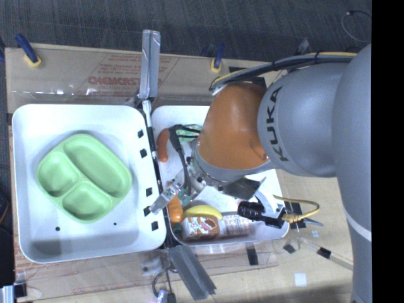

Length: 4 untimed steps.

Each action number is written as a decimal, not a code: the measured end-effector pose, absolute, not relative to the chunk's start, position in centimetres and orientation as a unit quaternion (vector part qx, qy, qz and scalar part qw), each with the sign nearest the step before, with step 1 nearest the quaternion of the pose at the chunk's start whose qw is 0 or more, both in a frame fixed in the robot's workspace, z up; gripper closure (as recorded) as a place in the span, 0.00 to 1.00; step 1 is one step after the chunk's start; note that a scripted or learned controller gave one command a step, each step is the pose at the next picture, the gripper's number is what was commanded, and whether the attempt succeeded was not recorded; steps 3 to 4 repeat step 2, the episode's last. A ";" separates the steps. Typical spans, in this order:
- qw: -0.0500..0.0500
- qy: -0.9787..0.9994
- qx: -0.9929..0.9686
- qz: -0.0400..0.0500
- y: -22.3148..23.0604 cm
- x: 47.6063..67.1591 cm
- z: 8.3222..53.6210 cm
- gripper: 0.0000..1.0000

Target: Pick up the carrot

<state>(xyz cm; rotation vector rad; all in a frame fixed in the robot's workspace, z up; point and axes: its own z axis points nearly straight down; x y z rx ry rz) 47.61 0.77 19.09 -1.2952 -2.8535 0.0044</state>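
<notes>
Gripper (172, 196) state unclear; smooth orange tapered carrot (175, 212) just beside it.

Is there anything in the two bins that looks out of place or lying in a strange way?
Nothing looks spilled or damaged. The green tray sits flat in the left bin. In the right bin, the carrot, banana and bottle are crowded against the front wall.

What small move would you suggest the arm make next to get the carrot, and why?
Probably a short descent onto the carrot. The gripper hangs just above the carrot's orange end at the right bin's left wall, with a banana close beside it, so little sideways correction seems needed.
</notes>
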 end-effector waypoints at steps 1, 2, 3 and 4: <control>0.004 -0.911 -0.412 0.001 0.8 47.7 20.1 1.00; 0.004 -0.911 -0.411 0.001 0.8 47.7 20.1 0.00; 0.004 -0.911 -0.411 0.001 0.8 47.7 20.1 0.00; 0.004 -0.911 -0.411 0.001 0.8 47.7 20.1 0.00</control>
